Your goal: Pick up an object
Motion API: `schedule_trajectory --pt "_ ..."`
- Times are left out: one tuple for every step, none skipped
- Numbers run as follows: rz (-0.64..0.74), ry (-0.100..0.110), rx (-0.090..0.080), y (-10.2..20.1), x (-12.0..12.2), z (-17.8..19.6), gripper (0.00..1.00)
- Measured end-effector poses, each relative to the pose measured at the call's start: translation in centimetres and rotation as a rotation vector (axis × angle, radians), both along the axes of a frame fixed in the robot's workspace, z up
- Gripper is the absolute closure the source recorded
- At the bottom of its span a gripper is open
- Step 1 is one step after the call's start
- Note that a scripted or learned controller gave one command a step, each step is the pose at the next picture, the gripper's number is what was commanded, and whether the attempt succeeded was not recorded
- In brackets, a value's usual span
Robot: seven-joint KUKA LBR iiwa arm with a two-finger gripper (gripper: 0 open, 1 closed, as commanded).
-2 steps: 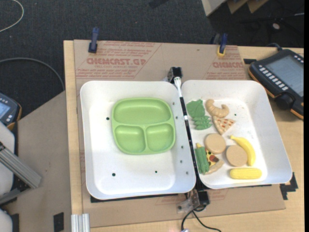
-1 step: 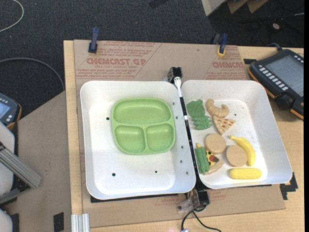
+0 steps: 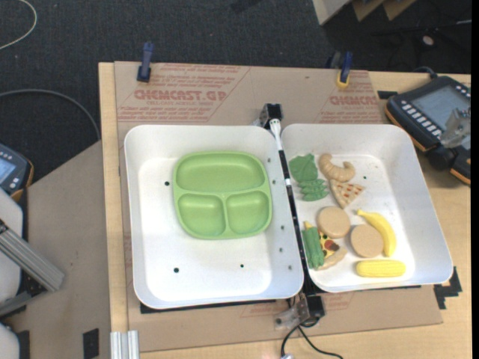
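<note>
The right white bin (image 3: 408,152) holds several toy foods. Green leafy pieces (image 3: 307,176) lie at its left, with a tan croissant (image 3: 336,168) and a waffle-like slice (image 3: 347,194) beside them. Lower down sit two round tan discs (image 3: 334,221) (image 3: 367,240), a yellow banana (image 3: 380,228), a yellow corn cob (image 3: 380,268), a green pod (image 3: 312,247) and a pizza slice (image 3: 331,247). In the left bin (image 3: 142,200) rests a green three-compartment plate (image 3: 222,194).
Both bins stand on a brown board (image 3: 187,88) held by blue clamps (image 3: 144,60) (image 3: 344,68) at the back. A black handheld pendant (image 3: 430,111) lies at the right edge. Cables run over the dark floor at the back left.
</note>
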State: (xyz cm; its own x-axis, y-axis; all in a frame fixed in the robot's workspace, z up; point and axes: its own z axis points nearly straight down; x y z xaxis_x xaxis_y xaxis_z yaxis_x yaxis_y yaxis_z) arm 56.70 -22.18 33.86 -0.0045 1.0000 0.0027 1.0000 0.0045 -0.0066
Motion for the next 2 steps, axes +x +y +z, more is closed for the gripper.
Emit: schedule_trajectory --pt "-0.002 -0.002 -0.001 -0.1 4.5 -9.8 1.0" --pt "-0.001 -0.005 -0.002 0.0 10.0 -19.7 1.0"
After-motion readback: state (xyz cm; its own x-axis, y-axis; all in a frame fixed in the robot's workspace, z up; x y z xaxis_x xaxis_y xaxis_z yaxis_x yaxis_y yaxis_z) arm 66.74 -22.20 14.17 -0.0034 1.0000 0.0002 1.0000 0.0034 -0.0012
